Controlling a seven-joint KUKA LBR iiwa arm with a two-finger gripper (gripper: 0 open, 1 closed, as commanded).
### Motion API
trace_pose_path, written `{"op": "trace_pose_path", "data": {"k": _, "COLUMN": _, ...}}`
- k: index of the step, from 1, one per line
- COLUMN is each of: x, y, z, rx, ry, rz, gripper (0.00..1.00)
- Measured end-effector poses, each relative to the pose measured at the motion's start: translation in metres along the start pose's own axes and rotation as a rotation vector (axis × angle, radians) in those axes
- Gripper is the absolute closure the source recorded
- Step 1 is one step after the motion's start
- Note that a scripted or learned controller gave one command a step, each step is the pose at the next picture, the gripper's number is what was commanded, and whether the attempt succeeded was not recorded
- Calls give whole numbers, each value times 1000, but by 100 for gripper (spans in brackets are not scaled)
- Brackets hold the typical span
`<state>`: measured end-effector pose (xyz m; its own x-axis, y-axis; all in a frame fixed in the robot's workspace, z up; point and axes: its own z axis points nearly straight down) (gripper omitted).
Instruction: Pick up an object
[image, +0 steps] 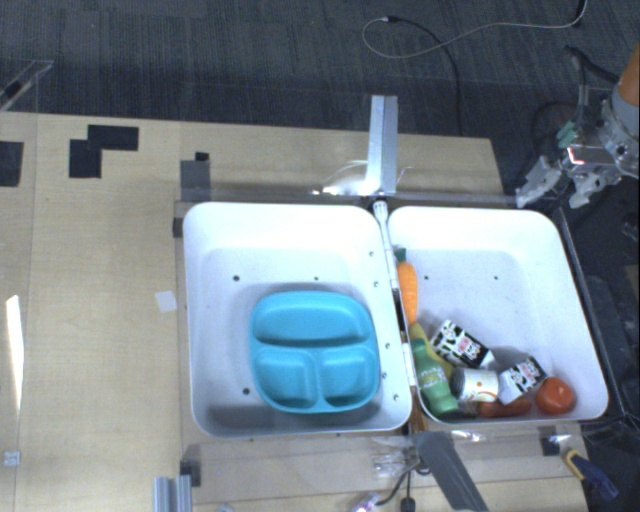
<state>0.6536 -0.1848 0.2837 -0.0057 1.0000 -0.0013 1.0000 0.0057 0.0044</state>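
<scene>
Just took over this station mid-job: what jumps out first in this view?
The blue divided tray lying in the left bin stands out most. Next comes the colourful clutter crowded into the right bin's near left corner: a carrot along the divider, a green bottle and a red tomato. The pincer sits beyond that bin's far right corner.

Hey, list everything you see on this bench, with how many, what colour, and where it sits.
bins: two, white, side by side on the bench
divided tray: one, light blue, lying in the left bin
carrot: one, orange, right bin along the wall between the bins
bottle: one, green, right bin near corner
cartons: two, black and white cow pattern, right bin near edge
tomato: one, red, right bin near right corner
tool: one, grey, above the bench beyond the right bin's far right corner
</scene>
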Motion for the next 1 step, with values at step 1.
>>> {"op": "trace_pose_path", "data": {"k": 1, "x": 1, "y": 2, "z": -13, "rx": -7, "ry": -2, "rz": -7, "gripper": 100}}
